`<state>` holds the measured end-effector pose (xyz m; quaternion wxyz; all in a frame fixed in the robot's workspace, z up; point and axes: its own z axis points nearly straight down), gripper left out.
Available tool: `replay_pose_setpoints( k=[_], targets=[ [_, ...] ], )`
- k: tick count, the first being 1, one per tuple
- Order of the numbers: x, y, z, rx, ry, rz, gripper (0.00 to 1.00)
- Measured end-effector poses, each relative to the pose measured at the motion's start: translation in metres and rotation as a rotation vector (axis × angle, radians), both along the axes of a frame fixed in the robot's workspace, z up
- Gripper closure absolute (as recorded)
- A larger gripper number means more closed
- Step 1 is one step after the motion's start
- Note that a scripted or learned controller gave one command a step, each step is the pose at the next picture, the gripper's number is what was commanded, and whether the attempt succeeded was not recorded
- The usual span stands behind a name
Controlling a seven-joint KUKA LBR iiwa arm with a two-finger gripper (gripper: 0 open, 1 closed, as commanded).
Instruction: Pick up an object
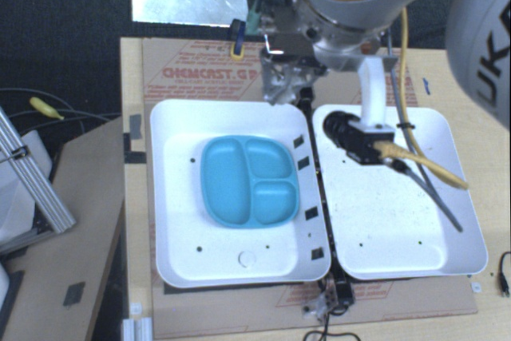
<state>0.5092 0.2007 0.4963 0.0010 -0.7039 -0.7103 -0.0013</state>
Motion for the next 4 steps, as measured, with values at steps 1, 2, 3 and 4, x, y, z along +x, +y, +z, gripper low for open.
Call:
replay_pose_setpoints(
  k=[1,2,3,4],
  targets=[
    [-0.024,0.036,-0.056,-0.003,0.005,-0.001,1.0],
    [-0.022,0.0,0.044,0.002,-0.012,-0.01,1.0],
    [0.067,-0.006,0.037,-0.004,-0.001,-0.011,1.0],
    [0.018,0.036,0.039,0.0,0.0,0.0,1.0]
  ],
)
